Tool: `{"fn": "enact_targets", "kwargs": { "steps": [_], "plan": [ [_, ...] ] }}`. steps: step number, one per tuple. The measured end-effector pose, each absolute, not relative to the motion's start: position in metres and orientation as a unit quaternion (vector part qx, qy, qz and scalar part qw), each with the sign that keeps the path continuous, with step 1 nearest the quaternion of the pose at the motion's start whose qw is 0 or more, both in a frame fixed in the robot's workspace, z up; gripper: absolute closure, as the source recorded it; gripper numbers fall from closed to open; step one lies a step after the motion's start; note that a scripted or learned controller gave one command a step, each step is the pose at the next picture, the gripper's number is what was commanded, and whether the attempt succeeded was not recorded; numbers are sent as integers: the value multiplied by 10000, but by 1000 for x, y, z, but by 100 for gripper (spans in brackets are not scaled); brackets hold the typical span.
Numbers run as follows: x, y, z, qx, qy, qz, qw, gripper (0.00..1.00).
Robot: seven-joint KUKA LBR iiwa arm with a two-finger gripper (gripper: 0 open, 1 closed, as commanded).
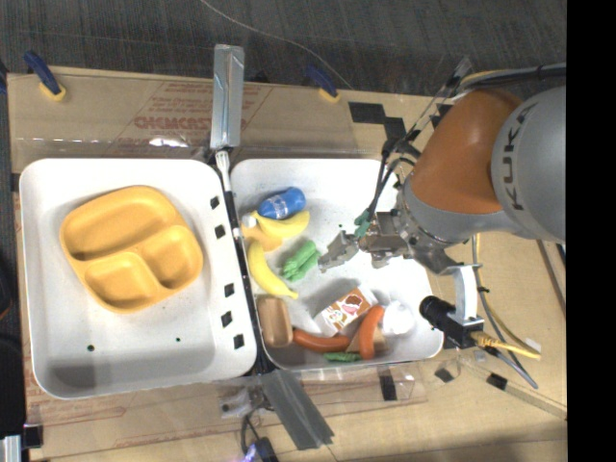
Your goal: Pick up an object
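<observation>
The pincer [339,251] reaches in from the right over the right bin [404,176], its grey tip lying low above the bin's middle and pointing left. Whether it is spread or pressed together cannot be told, and nothing can be seen caught in it. Its tip sits just beside a green toy [299,260], close enough that touching or a hair apart cannot be settled. Behind it the grey arm [525,171] with its orange band [462,152] covers the bin's right part.

Left of the green toy a yellow banana [267,269] lies along the bin's left wall, curving downward. Above it a second yellow piece [281,227] rests with a blue object [281,202] touching its upper side. Along the bin's near edge lie a brown block [274,321], an orange carrot [322,340], a small printed carton [348,311] tilted on its side, an orange-red piece [370,330] and a white rounded item [397,318], packed close together.

The left bin [38,287] holds a yellow divided tray [130,246], set toward its far half. Both bins sit on the desk [539,354], with blue clamps [43,73] on its far edge
</observation>
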State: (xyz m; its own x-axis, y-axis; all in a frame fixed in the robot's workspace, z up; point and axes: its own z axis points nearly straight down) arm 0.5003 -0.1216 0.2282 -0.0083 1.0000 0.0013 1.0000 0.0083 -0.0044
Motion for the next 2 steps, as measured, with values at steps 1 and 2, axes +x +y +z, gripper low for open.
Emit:
{"fn": "enact_targets", "kwargs": {
  "steps": [1, 2],
  "plan": [
    [526, -212, 93, -6840, -7295, -1, -13, 0],
    [527, -135, 91, -5617, -8274, 4, 29, 0]
  ]
}}
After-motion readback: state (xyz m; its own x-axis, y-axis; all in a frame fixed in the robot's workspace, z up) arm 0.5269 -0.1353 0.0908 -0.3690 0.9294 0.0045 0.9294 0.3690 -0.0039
